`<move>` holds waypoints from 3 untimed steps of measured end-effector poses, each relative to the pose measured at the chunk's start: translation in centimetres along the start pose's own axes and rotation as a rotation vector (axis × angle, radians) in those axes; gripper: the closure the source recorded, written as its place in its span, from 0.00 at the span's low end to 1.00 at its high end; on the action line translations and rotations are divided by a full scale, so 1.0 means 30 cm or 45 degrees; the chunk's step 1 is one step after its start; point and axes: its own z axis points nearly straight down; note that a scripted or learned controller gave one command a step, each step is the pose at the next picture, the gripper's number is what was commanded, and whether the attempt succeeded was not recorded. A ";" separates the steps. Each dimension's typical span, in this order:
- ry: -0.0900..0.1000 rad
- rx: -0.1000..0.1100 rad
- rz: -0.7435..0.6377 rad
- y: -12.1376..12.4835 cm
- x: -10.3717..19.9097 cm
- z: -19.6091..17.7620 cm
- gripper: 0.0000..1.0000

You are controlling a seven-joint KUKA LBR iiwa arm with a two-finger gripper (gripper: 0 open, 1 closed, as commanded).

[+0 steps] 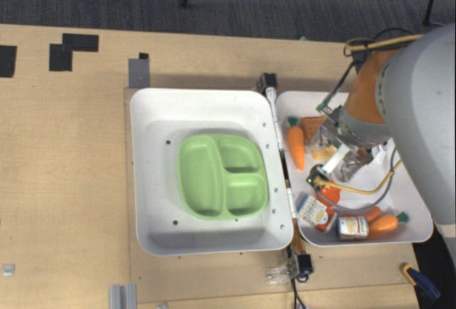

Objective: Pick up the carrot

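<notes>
An orange carrot (296, 148) with a small green top lies along the left wall of the right bin (417, 229), pointing toward the front. A second carrot-like orange piece (385, 223) with a green end rests in that bin's front right corner. My gripper (336, 149) hangs low over the middle of the right bin, just right of the first carrot and apart from it. Nothing shows held in it.
The left bin (153, 158) holds a green divided plate (222, 174). Around the gripper lie a brown piece (312, 128), a red piece (329, 194), a small blue-and-white carton (313, 210) and a small can (353, 228). The arm covers the bin's right side.
</notes>
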 end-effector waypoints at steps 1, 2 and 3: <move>0.000 0.000 0.480 -0.131 0.126 -0.330 0.00; -0.002 0.002 0.667 -0.262 0.136 -0.328 0.00; -0.001 0.002 0.734 -0.283 0.194 -0.329 0.00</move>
